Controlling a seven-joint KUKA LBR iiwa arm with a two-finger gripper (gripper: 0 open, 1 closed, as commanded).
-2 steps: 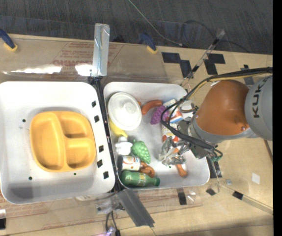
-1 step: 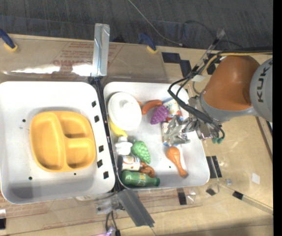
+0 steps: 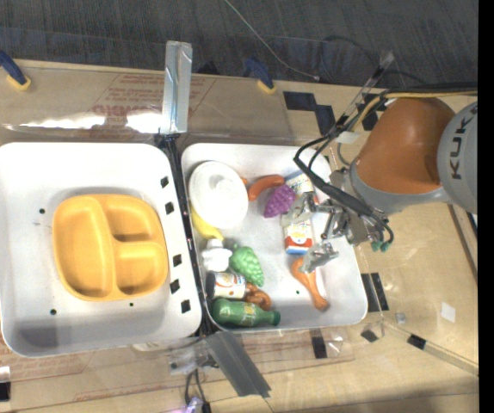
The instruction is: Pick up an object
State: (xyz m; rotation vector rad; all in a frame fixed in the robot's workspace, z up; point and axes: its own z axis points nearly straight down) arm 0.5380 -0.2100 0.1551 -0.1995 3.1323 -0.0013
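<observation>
The gripper (image 3: 318, 246) sits low over the right side of the right bin (image 3: 343, 304), its metal fingers (image 3: 323, 255) near a small red-and-white carton (image 3: 298, 235); whether the jaws are apart or together cannot be told, and nothing is seen clamped between them. The carton's print is too small to read. An orange carrot-like piece (image 3: 309, 284) lies just near of the fingers, running toward the bin's near right corner. Left of the gripper are a purple grape bunch (image 3: 279, 200), an orange sausage shape (image 3: 265, 182) and a white bowl (image 3: 218, 191). Along the left wall lie a green grape bunch (image 3: 248, 263) and a green bottle (image 3: 245, 314); its label is illegible. Open floor remains at the near right of this bin. The left bin (image 3: 23, 317) holds a yellow divided tray (image 3: 109, 246) with bare floor all around it. The arm (image 3: 406, 149) enters from the right, orange band up, with partial lettering "KU" on its grey link.
</observation>
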